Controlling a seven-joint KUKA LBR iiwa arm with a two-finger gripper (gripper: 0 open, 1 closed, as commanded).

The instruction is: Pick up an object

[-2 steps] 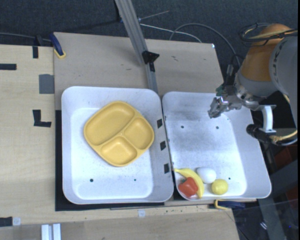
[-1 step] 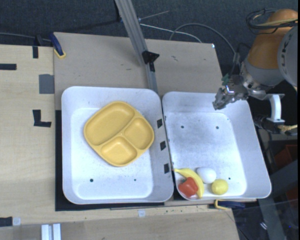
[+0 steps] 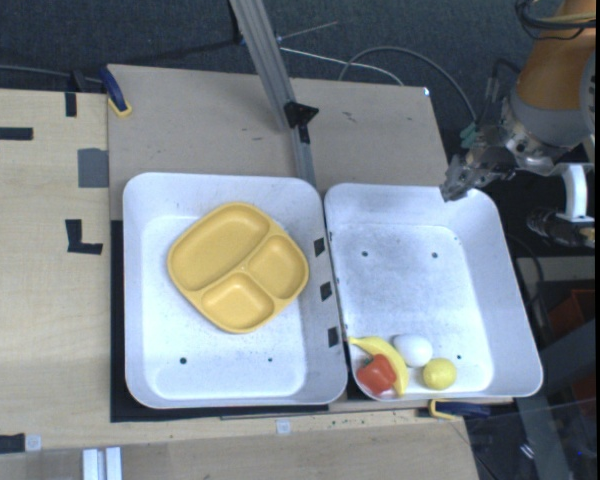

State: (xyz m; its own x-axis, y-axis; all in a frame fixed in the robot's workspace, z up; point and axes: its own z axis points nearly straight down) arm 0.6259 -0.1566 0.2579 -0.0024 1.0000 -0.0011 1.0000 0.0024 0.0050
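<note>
A yellow banana (image 3: 382,352), a red fruit-like piece (image 3: 377,373), a white egg-like ball (image 3: 413,348) and a small yellow round fruit (image 3: 439,373) lie clustered in the near corner of the right bin (image 3: 420,258). My gripper (image 3: 458,185) hovers over that bin's far right corner, well away from the cluster. Nothing shows between its fingers, and the view is too small to tell how they stand. A yellow three-compartment plate (image 3: 238,266) rests in the left bin (image 3: 160,368).
A slanted metal pole (image 3: 270,58) crosses the bench behind the bins. The grey arm with its orange band (image 3: 555,58) comes in from the upper right. Cables lie on the bench behind the right bin.
</note>
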